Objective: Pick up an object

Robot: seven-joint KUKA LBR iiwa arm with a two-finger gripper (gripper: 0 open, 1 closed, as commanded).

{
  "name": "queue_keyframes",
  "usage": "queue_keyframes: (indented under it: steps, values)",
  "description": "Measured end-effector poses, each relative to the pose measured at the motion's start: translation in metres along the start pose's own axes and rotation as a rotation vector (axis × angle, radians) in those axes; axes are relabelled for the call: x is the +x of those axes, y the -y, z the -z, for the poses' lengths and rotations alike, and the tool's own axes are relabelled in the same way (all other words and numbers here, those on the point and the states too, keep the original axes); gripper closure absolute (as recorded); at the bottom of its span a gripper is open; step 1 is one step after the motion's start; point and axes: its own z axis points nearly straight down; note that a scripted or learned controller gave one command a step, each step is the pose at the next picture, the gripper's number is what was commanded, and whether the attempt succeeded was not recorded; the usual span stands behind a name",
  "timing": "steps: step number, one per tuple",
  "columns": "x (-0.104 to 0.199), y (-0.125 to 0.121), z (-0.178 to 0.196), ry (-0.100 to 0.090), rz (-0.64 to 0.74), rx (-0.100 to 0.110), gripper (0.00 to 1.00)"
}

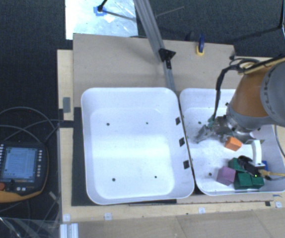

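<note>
My gripper (202,133) hangs low over the middle of the right bin (198,106), pointing left toward the wall between the two bins. Just to its right lies an orange block (233,143), close beside the wrist. A purple block (226,175) and a dark green block (247,181) sit in the bin's front right corner. Nothing shows between the gripper's tips. The grey arm with its orange band (249,95) covers the bin's right side.
The left bin (90,133) stands beside the right one. A white piece (257,150) and a small blue piece (265,164) lie near the right wall. A slanted metal pole (152,26) crosses the back; a teach pendant (16,170) lies at the far left.
</note>
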Motion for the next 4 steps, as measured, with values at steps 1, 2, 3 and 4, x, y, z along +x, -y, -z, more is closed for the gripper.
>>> queue_keyframes:
  steps: [1,2,3,4]
  values:
    - [0.000,-0.001,0.012,-0.001,0.002,-0.005,1.00]
    - [0.000,0.000,0.056,0.000,0.001,-0.006,1.00]
    - [-0.006,-0.003,0.120,0.002,0.001,-0.011,1.00]
    - [-0.007,-0.005,0.174,0.002,0.002,-0.010,1.00]
